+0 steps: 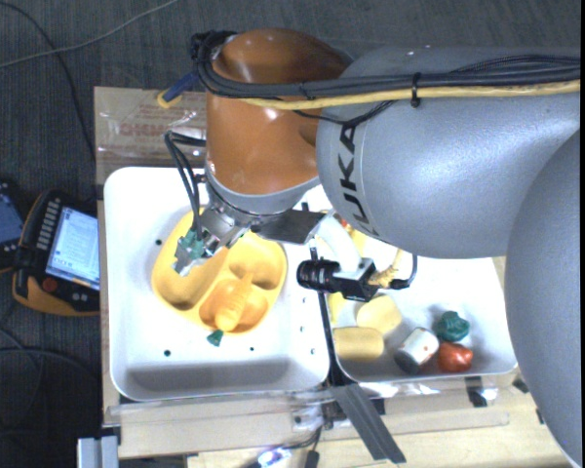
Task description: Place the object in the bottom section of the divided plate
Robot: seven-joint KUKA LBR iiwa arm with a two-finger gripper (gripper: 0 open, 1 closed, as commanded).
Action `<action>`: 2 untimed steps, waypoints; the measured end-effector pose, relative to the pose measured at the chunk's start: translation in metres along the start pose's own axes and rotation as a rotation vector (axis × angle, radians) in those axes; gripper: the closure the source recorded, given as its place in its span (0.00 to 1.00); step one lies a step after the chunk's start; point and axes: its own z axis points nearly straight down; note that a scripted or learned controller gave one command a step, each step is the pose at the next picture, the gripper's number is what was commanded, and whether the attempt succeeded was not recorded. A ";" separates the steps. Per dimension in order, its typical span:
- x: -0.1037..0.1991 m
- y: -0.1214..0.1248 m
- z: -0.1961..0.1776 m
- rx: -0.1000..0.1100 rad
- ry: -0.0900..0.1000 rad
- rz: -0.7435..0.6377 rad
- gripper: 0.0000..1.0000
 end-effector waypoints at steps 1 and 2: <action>-0.091 0.034 0.074 -0.001 -0.002 -0.131 1.00; -0.151 0.074 0.059 -0.003 -0.006 -0.392 1.00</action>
